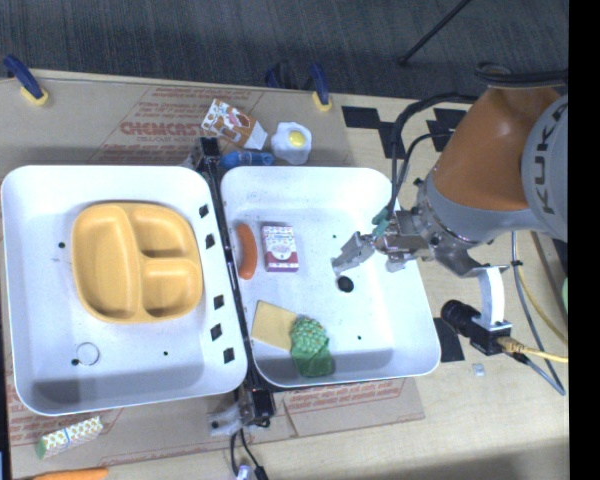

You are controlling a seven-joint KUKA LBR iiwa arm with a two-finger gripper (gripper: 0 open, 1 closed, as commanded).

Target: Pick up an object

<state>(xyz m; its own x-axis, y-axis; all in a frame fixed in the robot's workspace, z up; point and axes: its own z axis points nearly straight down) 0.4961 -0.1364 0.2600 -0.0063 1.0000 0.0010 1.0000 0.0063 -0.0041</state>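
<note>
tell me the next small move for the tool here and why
Probably shift the tool toward the red-and-white packet and descend over it. The tool hangs above bare floor of the right bin, with nothing between its fingers, and the packet lies flat nearby with bare floor on its tool-facing side, the sausage close on its far side.
</note>
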